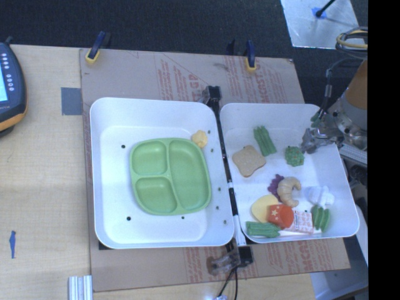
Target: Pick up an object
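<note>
A robot arm (350, 114) enters at the right edge, its wrist a cluster of grey and silver metal parts beneath a rounded orange section. A thin dark cable loops alongside the wrist. The small gripper (310, 141) at its tip is dark grey metal, its details blurred.

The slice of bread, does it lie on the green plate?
No, the slice of bread lies in the right bin, while the green plate sits in the left bin.
</note>
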